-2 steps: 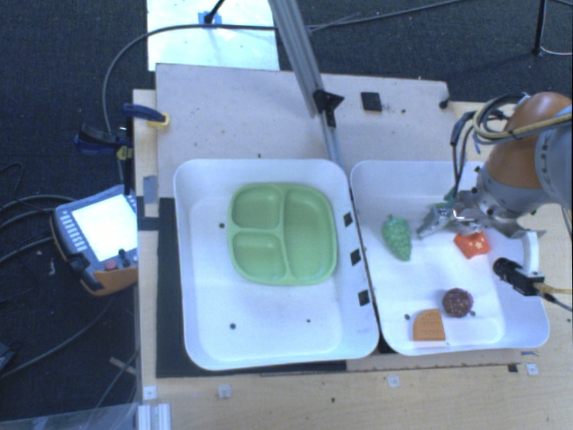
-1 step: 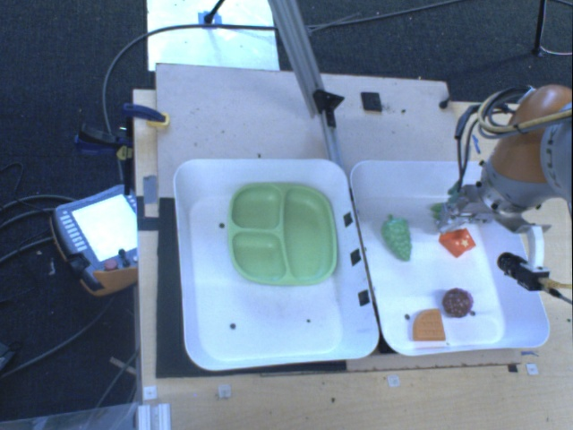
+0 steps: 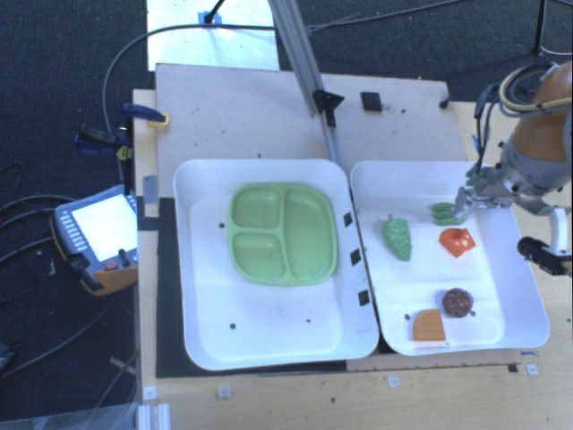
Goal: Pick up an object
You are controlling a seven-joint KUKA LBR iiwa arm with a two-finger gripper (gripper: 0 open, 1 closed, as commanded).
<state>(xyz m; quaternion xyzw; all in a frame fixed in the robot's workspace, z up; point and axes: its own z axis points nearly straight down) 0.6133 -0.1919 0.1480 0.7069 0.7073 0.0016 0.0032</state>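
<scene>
Five items lie in the right bin point(image 3: 528, 330); end effector point(image 3: 467, 201) hangs beside the small green piece point(image 3: 442, 211) — grip state cannot be told. A centred, vertical descent is advised.

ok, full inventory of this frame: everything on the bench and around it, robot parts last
white bins: 2, side by side on the bench; left and right
divided plate: 1, light green, three compartments, left bin
cone-shaped toy: 1, dark green, right bin, left part
small green piece: 1, green, right bin, far side, at the gripper's tip
red piece: 1, red-orange, right bin, middle
round piece: 1, dark brown, right bin, near side
wedge: 1, orange, right bin, near edge
teach pendant: 1, grey and orange, lit screen, left of the bench
clamps: blue and yellow, bench's left edge
arm: 1, grey with orange band, from the right
gripper: 1, over the right bin's far side, beside the small green piece
</scene>
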